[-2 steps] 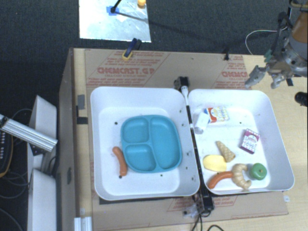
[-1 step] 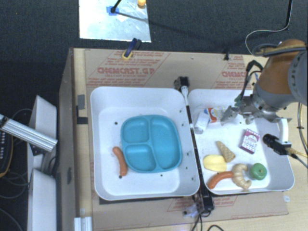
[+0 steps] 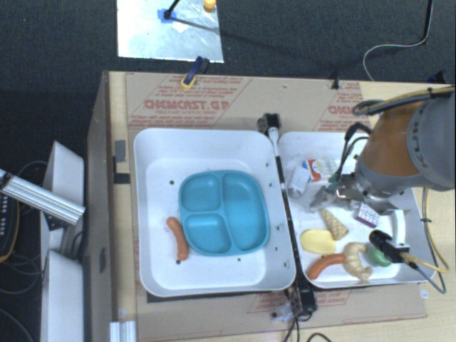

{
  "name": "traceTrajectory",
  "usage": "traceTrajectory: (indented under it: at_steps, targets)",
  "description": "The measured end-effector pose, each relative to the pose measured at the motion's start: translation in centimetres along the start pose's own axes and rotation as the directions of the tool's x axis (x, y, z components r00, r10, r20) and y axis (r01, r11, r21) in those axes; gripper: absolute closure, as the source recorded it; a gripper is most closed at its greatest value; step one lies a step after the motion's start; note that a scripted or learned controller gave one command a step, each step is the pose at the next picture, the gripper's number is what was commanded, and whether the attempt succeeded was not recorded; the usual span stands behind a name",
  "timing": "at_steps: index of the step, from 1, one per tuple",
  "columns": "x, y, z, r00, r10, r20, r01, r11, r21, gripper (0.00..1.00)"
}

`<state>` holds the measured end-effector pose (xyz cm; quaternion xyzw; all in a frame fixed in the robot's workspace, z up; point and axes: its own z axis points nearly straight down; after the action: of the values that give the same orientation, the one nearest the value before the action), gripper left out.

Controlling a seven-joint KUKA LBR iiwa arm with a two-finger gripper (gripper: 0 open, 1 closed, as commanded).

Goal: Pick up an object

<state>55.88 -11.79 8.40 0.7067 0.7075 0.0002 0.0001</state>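
My gripper (image 3: 332, 195) hangs low over the middle of the right bin (image 3: 299, 142), reaching in from the right. Just below it lies a beige ice-cream cone (image 3: 334, 224), tip pointing up-left toward the gripper. A small white carton with red and blue print (image 3: 305, 174) stands to the gripper's upper left. Nearer the front lie a yellow lemon-like piece (image 3: 318, 241), an orange-red sausage (image 3: 326, 265) and a knobbly beige root (image 3: 357, 258). A green item (image 3: 380, 258) sits at the front right, and a purple-and-white packet (image 3: 367, 215) lies under the wrist. Nothing is visibly held.
The left bin (image 3: 157, 155) holds a blue divided plate (image 3: 223, 212) and a second sausage (image 3: 178, 238) beside its left edge. A black divider rail (image 3: 282, 184) runs between the bins. The arm's grey and orange body (image 3: 410, 144) covers the right bin's far right.
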Motion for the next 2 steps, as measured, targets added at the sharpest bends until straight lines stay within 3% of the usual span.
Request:
traceTrajectory:
  at_steps: [1, 2]
  targets:
    - [-1.5, 9.6, 0.5, 1.0, -0.013, -0.016, 0.014, 0.997, 0.079, 0.0]
    - [-0.7, 2.2, 0.0, 1.0, 0.0, 0.0, 0.0, 1.0, 0.0, 0.0]
